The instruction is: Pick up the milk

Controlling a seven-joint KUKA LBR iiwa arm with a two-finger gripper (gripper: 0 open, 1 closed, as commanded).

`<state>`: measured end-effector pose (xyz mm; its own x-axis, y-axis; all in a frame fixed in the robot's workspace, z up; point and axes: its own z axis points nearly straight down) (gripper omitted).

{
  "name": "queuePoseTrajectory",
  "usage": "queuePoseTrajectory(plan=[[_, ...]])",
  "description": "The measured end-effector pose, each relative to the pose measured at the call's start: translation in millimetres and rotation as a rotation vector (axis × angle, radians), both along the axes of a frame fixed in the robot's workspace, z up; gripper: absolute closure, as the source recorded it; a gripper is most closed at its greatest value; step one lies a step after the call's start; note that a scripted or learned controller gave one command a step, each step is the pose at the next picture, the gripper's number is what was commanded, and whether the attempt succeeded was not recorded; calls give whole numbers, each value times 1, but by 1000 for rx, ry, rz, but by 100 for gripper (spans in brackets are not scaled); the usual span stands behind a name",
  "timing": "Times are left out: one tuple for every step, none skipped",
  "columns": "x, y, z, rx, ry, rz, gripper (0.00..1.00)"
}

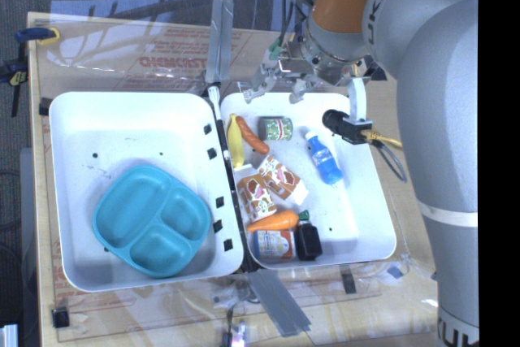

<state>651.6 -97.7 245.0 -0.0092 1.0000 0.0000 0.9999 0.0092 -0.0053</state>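
The milk is a small white carton with red-brown print, lying on its side in the middle of the right bin. A similar brown-patterned carton touches it on the left. My gripper hangs over the far rim of the right bin, above and behind the milk. It is open, its two fingers spread apart with nothing between them. The green can lies between the gripper and the milk.
In the right bin lie a banana, a sausage, a green can, a blue bottle, a carrot and a black-capped jar. A blue divided plate lies in the left bin.
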Motion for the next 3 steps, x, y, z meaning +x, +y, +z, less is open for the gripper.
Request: queuePoseTrajectory(plan=[[-50, -30, -119, -1, 2, -146, 0], [-127, -67, -154, 0, -1, -213, 0], [-127, -67, -145, -2, 1, -208, 100]])
